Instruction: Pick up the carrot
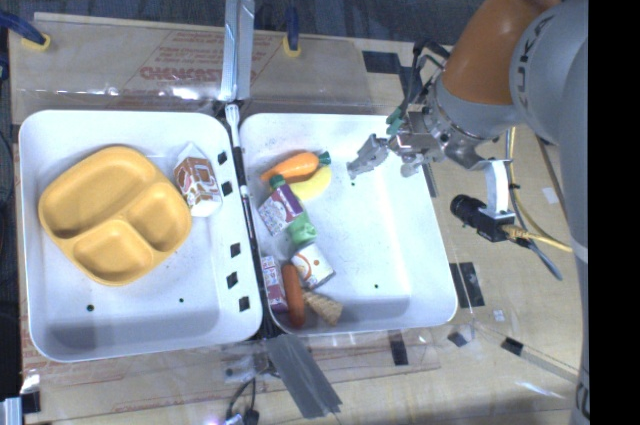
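Arm over the right bin, carrot lying apart from it.

Camera view: the gripper (pixel 368 156) hangs above the right bin (pixel 400 243) with its fingers narrowly parted and nothing between them. The carrot (pixel 292 165) lies near that bin's upper left, touching a banana (pixel 312 183). The yellow divided plate (pixel 112 213) sits in the left bin (pixel 60 323). Red print on the cardboard (pixel 185 58) behind is too blurred to read.

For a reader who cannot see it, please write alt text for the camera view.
An end effector hovers over the right bin, just right of a carrot that lies against a banana. More toy groceries cluster along that bin's left wall. The left bin holds a yellow divided plate and a small carton.
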Robot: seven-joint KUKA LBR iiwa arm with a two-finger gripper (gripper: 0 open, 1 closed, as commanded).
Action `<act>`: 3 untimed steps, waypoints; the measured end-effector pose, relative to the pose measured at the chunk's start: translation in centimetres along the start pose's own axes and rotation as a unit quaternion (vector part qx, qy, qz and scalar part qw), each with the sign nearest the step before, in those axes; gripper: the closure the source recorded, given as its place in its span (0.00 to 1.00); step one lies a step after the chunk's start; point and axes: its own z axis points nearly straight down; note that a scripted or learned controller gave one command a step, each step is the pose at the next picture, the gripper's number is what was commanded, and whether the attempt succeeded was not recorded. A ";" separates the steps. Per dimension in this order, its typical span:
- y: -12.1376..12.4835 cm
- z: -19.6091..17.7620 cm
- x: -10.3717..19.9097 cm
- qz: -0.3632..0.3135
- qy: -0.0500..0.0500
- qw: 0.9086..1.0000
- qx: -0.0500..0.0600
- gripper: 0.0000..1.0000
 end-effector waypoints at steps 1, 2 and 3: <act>8.3 -7.7 0.6 -0.142 -0.002 0.990 -0.004 0.00; 8.3 1.8 7.2 -0.181 -0.001 0.984 0.000 0.00; 8.2 10.4 3.6 -0.225 -0.001 0.974 -0.001 0.00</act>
